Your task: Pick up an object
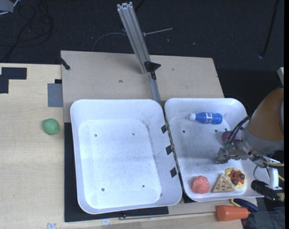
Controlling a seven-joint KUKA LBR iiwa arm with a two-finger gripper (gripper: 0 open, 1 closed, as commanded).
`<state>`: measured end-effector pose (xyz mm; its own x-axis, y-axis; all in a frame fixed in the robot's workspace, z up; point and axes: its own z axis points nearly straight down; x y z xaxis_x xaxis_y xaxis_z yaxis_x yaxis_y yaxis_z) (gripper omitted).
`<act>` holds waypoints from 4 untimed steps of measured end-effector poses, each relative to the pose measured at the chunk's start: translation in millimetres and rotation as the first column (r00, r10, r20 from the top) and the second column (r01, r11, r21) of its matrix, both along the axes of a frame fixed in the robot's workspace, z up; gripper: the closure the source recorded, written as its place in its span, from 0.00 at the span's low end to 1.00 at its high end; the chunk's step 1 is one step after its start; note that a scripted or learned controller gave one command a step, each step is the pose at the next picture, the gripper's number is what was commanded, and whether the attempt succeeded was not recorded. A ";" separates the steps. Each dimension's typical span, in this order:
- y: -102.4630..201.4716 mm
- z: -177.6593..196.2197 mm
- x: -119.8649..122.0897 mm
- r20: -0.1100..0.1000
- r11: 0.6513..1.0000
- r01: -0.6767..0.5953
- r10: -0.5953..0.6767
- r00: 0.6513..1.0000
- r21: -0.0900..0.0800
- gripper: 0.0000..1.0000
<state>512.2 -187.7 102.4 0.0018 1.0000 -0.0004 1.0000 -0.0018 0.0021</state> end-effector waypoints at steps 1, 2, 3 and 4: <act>-4.8 43.1 3.9 0.000 1.000 -0.001 0.001 1.000 0.000 1.00; -8.6 104.5 2.1 0.002 1.000 -0.001 0.001 1.000 -0.001 1.00; -9.0 152.2 2.8 0.002 1.000 -0.002 0.002 1.000 -0.001 1.00; 42.7 146.6 28.0 -0.003 1.000 -0.005 0.005 1.000 0.001 1.00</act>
